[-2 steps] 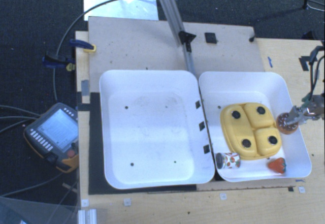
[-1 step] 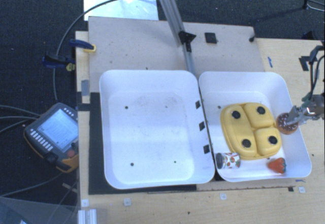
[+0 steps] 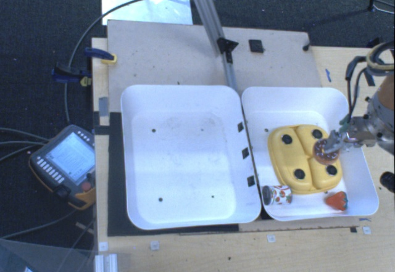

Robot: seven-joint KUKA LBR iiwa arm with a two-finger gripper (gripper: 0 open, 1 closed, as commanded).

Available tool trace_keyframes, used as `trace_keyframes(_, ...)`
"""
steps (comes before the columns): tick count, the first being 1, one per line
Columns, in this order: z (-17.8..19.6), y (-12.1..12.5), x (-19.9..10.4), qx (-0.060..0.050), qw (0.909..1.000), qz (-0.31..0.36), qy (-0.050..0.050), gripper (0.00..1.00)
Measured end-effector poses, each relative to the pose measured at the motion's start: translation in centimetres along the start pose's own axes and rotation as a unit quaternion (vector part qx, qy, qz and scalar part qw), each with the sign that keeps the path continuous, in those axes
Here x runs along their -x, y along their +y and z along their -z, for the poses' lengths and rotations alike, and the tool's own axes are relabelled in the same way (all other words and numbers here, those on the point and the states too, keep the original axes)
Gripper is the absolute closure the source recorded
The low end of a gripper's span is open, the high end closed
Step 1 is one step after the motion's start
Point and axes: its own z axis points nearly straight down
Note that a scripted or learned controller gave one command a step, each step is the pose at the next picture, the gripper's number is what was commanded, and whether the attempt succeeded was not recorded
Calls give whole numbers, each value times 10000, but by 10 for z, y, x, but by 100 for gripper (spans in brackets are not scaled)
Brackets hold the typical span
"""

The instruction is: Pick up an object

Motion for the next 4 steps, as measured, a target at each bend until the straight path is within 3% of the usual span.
trace_keyframes(2, 8, 18, -116, 2, 10000, 20, 11, 100)
trace_keyframes(4, -20, 45, -230, -3, 10000, 6, 5, 100)
